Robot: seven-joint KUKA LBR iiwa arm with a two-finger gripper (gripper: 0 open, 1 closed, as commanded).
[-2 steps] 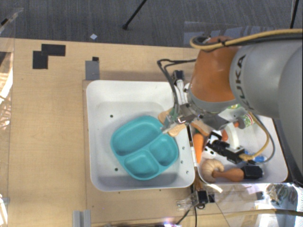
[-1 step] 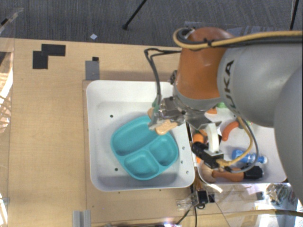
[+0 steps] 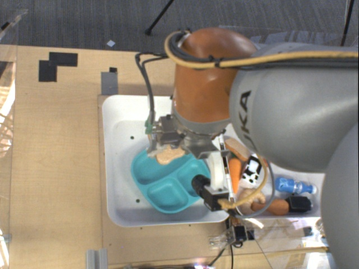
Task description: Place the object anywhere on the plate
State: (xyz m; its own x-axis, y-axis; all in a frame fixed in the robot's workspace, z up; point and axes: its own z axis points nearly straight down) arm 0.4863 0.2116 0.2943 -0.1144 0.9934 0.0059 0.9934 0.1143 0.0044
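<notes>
A teal divided plate (image 3: 162, 184) lies in the left white bin (image 3: 120, 150), towards its right side. A small tan, flat object (image 3: 168, 157) rests at the plate's upper rim, over its upper compartment. My gripper (image 3: 166, 143) hangs directly above that tan object, below the orange band of the arm (image 3: 207, 77), and its tip is very close to the object or touching it. The arm's grey body hides much of the right bin and the plate's right edge.
The right bin holds an orange carrot (image 3: 235, 171), a black-and-white toy (image 3: 252, 172), a blue bottle (image 3: 291, 185), a brown-orange item (image 3: 274, 207) and a black item (image 3: 300, 204). A black cable (image 3: 147, 88) runs down to the gripper. Wooden bench surrounds the bins.
</notes>
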